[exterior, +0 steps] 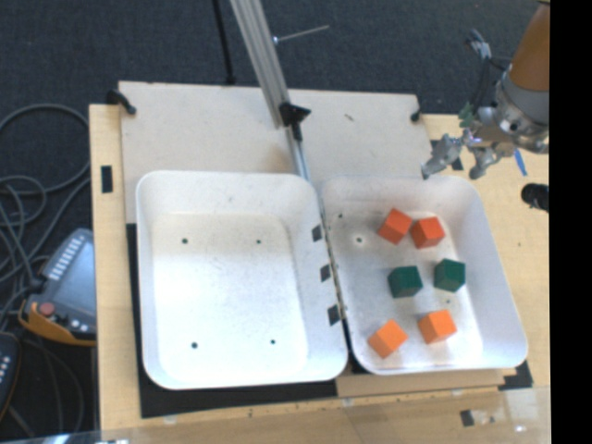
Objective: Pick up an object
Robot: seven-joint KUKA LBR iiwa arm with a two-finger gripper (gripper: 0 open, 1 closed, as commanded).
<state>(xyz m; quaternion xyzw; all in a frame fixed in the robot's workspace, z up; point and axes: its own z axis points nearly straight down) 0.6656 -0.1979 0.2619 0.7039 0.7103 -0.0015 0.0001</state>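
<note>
Left to right. Handheld pendant (63, 289) with orange trim sits off the tabletop's (109, 276) left edge, cables around it. Left bin (162, 248) is white, speckled, a few dark dots on its floor. Aluminium rail (264, 58) runs down at a slant from top centre to the gap between the bins.

Right bin (495, 289) holds six cubes in three loose pairs:
- far pair: orange cube (395, 226) beside a second orange cube (427, 232), nearly touching
- middle pair: green cube (404, 281) and another green cube (450, 275), slightly apart
- near pair: orange cube at front left (388, 339) and orange cube at front right (437, 326), apart

Claw (467, 155) hangs above the bin's far right corner, over the rim rather than the cubes, well apart from all six. Fingers splayed open, nothing between them. Arm's orange band (529, 54) shows at upper right.
</note>
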